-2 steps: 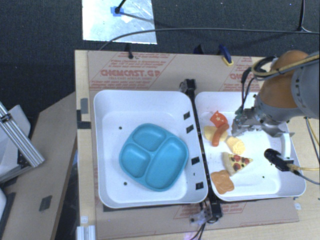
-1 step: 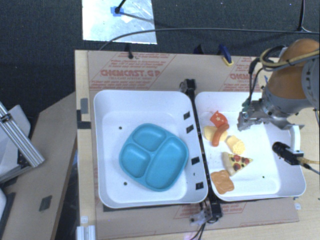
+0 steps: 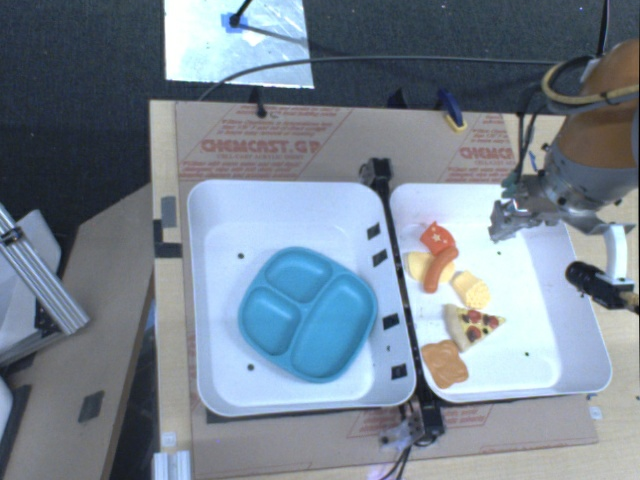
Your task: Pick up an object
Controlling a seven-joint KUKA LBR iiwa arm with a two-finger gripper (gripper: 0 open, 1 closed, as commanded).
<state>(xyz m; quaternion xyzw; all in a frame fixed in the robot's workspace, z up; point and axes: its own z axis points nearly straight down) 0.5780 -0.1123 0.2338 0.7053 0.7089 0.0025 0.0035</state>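
Gripper (image 3: 508, 218) is hovering at frame right, empty; jaw state I cannot tell. I am noting toy food (image 3: 452, 303) clustering centre-right in the right bin (image 3: 560, 318); crowding risks a glancing, failed grasp.

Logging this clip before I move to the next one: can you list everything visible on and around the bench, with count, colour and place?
White bins: 2, white, side by side on the bench; left bin, right bin.
Divided plate: 1, blue, in the left bin.
Red toy food: 1, red, right bin, top of the cluster.
Sausage: 1, orange-red, right bin, below the red piece.
Yellow piece: 1, yellow, right bin, right of the sausage.
Pizza slice: 1, yellow with red spots, right bin.
Orange-brown piece: 1, right bin, near front edge.
Cardboard sheet: 1, brown with red print, under the bins.
Shiny sheet: 1, silver, on the dark floor behind.
Arm: 1, grey and orange, from the right.
Gripper: 1, above the right bin's back part.
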